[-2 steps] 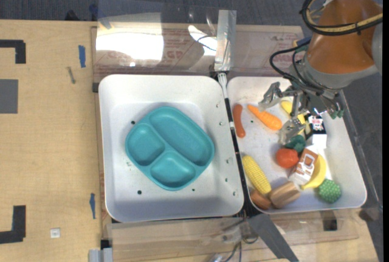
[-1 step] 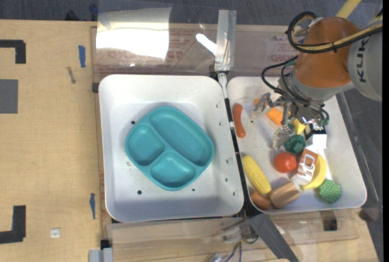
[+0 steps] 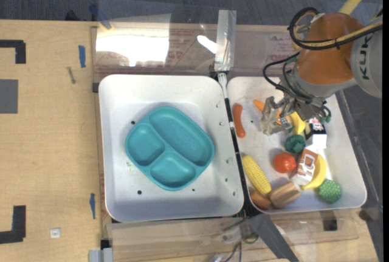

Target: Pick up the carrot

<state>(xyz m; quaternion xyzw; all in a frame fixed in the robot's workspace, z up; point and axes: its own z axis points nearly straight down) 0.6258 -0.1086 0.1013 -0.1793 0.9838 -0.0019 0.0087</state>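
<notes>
From my feed, one fixed cam sat above the bench (image 3: 42, 133), angled down, both bins (image 3: 115, 133) in frame, arm (image 3: 340, 42) entering right.

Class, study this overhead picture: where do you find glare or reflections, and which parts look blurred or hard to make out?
In the camera view, glare whitens the clear panel behind the left bin; the teal tray is evenly lit and sharp; the gripper, low in the right bin, is blurry among small toys, so the carrot beside it shows as a small orange smudge.
</notes>
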